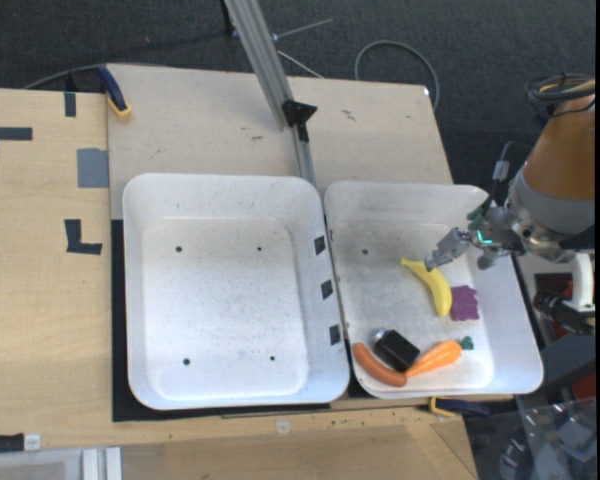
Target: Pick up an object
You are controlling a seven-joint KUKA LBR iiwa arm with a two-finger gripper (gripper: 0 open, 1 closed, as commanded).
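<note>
The end effector (448,252) hangs just above the banana (432,284); its finger state is indiscernible.

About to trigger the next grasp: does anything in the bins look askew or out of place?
Nothing stands out. The banana, purple piece, carrot, black block and sausage lie loosely in the right bin, none spilled outside it. The end effector hangs just above the banana.

Bench with two white bins

The light wooden bench (220,128) bears the left bin (140,268) and, touching it on the right, the right bin (510,358) (both shallow). Behind the left bin a slanted metal rail (265,53) crosses the bench; a yellow-tipped blue tool (114,92) lies far back-left.
</note>
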